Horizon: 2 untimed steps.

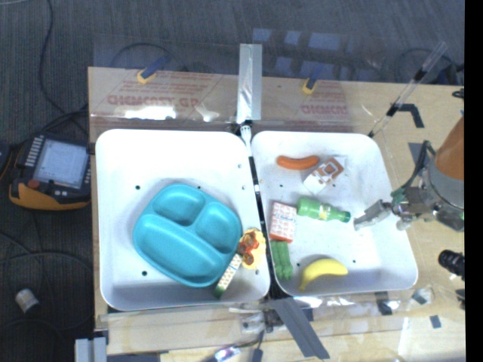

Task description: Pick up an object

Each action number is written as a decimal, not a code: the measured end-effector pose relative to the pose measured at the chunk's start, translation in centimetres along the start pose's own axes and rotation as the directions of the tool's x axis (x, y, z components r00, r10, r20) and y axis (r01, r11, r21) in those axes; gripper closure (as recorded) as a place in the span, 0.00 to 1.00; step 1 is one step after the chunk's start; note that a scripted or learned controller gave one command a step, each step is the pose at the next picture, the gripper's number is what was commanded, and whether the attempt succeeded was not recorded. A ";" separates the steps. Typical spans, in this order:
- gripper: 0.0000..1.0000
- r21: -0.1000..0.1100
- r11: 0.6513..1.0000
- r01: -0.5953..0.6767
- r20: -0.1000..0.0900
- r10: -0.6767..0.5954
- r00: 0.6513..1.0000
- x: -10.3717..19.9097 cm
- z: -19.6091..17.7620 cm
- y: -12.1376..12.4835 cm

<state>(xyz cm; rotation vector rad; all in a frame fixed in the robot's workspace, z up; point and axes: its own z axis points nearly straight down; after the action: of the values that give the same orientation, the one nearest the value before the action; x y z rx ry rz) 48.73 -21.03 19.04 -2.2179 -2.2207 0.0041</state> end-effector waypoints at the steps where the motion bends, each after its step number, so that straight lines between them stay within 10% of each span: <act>1: 0.00 0.001 0.998 -0.068 -0.002 0.068 0.998 6.5 3.4 3.7; 2: 0.00 -0.014 0.983 -0.181 0.001 0.181 0.983 8.3 10.1 10.8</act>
<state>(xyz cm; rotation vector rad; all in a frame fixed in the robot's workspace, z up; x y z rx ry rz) 59.46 -12.68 8.94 -2.4195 -2.0175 -0.0091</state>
